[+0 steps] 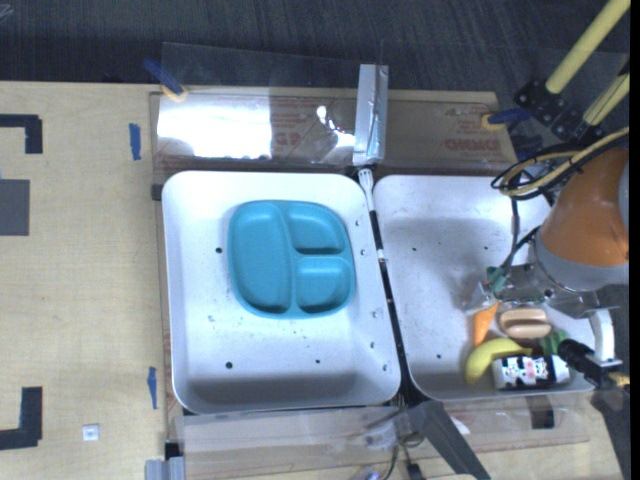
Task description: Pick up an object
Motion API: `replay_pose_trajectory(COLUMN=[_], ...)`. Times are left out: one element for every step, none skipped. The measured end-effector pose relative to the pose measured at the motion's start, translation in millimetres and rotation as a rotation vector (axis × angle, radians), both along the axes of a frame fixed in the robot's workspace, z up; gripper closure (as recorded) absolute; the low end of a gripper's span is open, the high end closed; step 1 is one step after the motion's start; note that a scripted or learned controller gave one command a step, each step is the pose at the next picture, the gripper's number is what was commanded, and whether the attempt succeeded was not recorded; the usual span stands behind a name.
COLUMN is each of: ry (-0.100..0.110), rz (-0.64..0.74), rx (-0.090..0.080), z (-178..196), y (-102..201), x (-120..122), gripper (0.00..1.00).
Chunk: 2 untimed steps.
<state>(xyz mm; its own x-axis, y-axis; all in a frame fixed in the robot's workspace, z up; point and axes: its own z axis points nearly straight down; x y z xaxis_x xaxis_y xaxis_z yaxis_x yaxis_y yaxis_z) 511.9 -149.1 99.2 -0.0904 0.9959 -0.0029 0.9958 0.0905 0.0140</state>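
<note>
Several small objects lie bunched in the front right corner of the right bin [430, 228]: a yellow banana [484, 359], an orange carrot-like piece [484, 323], a tan bun [524, 321] and a black and white box [530, 371]. The arm's orange band [598, 218] hangs over the bin's right side. Below it, the gripper [515, 288] reaches down just behind the bun and the carrot piece, beside a small green item [494, 274]. The wrist hides the gripper's lower part.
The left bin [190, 298] holds a blue divided plate [292, 257]. A clear plastic sheet and a metal post [370, 113] stand behind the bins. Cables and yellow rods [590, 38] are at the back right. The right bin's left half is bare floor.
</note>
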Motion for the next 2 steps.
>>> replay_pose_trajectory(ry=[0.006, 0.008], rz=[-0.129, -0.199], rx=[0.005, 0.003], z=[106.0, 179.2], y=[65.2, 58.1], x=[58.9, 34.6], gripper=[1.0, 1.0])
